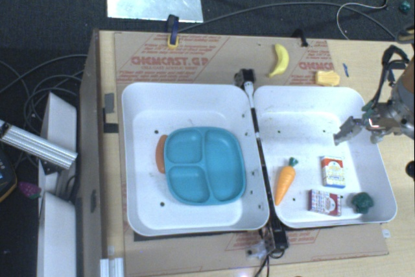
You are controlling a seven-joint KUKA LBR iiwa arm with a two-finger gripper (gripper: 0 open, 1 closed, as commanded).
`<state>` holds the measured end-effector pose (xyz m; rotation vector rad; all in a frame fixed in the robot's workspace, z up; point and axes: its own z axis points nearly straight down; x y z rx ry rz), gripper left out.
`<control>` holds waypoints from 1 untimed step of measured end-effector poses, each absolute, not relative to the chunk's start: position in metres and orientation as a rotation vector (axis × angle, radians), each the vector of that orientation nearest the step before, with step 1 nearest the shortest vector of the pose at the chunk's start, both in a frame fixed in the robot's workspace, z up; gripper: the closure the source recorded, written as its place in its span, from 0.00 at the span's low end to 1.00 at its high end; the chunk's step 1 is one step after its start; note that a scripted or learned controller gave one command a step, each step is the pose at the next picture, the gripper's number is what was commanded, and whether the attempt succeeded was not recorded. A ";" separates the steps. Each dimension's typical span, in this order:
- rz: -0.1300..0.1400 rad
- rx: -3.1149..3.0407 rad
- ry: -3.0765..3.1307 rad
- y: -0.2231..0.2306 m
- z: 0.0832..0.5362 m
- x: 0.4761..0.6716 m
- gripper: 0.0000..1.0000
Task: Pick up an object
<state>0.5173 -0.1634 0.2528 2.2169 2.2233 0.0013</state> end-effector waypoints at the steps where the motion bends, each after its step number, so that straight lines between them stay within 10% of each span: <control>1: 0.001 2.217 2.225 -0.119 0.205 0.530 0.00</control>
